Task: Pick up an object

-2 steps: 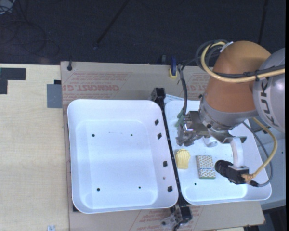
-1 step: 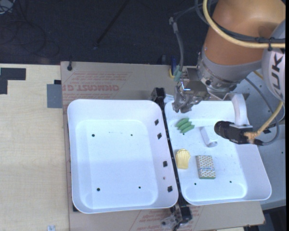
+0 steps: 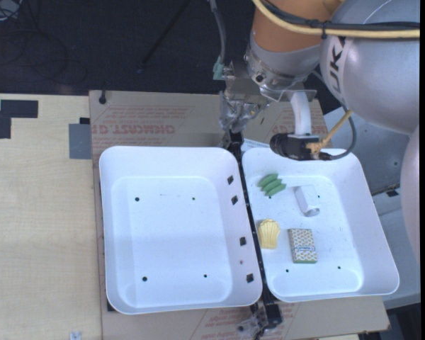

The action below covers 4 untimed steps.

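The right bin (image 3: 372, 246) holds four small objects. A green ridged piece (image 3: 272, 184) lies near its far left corner. A white cylinder (image 3: 307, 199) rests to the right of it. A yellow shell-shaped piece (image 3: 269, 233) lies by the left wall, and a small printed card box (image 3: 302, 246) sits beside it. My gripper (image 3: 235, 122) hangs above the far end of the divide between the two bins, well up from the objects, with nothing visible between its fingers.
The left bin (image 3: 120, 246) stands beside the right one on a cardboard sheet (image 3: 156, 122). The grey arm and its orange band (image 3: 290, 9) fill the upper right. A black cable loop (image 3: 297, 146) hangs over the right bin's far rim.
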Each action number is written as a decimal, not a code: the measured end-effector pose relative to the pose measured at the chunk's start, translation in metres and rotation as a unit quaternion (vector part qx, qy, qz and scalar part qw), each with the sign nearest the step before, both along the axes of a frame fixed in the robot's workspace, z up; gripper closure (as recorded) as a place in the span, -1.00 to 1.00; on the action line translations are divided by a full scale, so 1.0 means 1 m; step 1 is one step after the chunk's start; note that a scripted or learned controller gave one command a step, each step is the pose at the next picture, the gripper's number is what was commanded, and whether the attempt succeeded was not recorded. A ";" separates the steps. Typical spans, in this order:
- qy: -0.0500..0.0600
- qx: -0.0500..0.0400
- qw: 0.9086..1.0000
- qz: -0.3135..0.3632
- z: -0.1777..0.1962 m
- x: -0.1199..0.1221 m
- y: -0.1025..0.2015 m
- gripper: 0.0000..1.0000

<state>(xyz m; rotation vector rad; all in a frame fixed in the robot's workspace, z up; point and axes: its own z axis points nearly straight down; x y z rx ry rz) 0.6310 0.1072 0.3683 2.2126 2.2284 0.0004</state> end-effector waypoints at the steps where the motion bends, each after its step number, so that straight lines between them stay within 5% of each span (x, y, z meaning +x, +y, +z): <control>1: 0.000 0.001 1.000 -0.001 0.021 0.014 0.057 1.00; 2: 0.006 -0.001 1.000 -0.004 -0.042 -0.049 0.017 1.00; 3: -0.002 0.002 1.000 -0.001 0.038 -0.051 0.084 1.00; 4: 0.000 0.001 1.000 -0.002 0.070 -0.032 0.136 1.00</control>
